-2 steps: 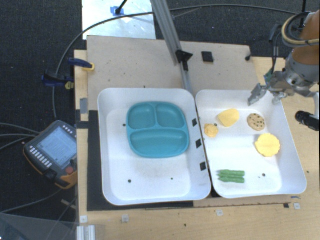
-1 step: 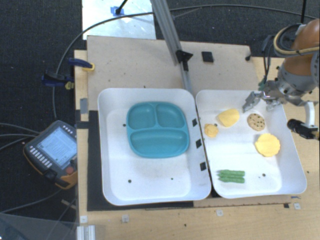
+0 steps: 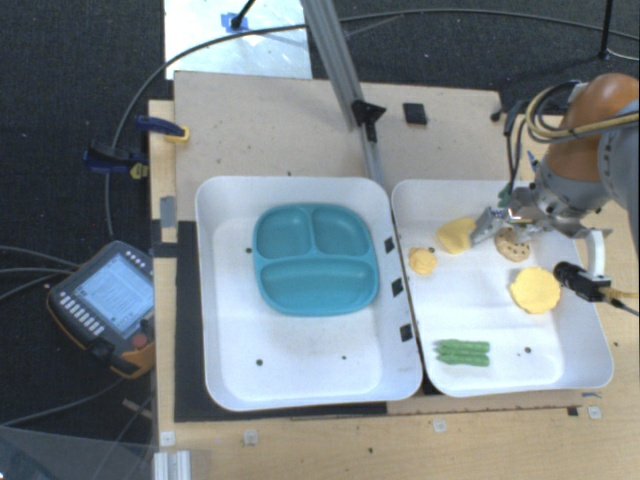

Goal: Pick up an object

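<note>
From where I stand, the tool (image 3: 503, 223) is down low in the right bin (image 3: 590, 368), sitting between a pale yellow lump (image 3: 456, 235) on one side and a small brown perforated disc (image 3: 515, 247) just under it. Whether it is parted or closed, I cannot tell; the wrist hides that.

The yellow lump looks the likeliest target. It seems a light, hollow plastic toy food, stiff enough to keep its shape but smooth, so I would expect it to slide or squirt out under a poor pinch. Taking it across its narrower middle seems safest. The brown disc lies flat, thin and hard to get under.

Further off in the same bin lie a small yellow round piece (image 3: 423, 261), a larger yellow disc (image 3: 535, 290) and green beans (image 3: 462, 352) near the front edge. A teal divided plate (image 3: 316, 260) rests in the left bin (image 3: 225, 368) on the worktop (image 3: 260, 128).
</note>
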{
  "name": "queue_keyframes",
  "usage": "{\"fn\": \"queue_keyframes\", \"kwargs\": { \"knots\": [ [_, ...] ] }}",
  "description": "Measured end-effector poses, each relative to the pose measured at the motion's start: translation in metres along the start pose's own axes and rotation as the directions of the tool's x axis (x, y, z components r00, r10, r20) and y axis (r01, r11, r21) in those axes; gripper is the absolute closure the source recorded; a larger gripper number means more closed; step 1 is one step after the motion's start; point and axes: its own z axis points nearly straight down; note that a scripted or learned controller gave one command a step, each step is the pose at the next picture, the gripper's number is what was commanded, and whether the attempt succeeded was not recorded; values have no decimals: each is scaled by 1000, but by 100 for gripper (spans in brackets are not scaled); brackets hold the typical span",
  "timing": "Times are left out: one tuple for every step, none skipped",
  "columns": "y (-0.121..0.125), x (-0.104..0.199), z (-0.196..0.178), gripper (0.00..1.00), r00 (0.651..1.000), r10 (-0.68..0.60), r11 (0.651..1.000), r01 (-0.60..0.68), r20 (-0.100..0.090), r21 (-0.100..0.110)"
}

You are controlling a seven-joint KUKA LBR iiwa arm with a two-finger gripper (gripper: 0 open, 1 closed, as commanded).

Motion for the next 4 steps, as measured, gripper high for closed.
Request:
{"fn": "queue_keyframes", "kwargs": {
  "knots": [
    [2, 0, -14, 100, 1000, -1, 1000, 1, 2, -7],
    [4, 6, -75, 100, 1000, -4, 1000, 4, 0, -5],
    [5, 6, -108, 100, 1000, -5, 1000, 5, 0, -5],
    [-6, 54, -120, 100, 1000, -7, 1000, 7, -1, -3]
  ]
}}
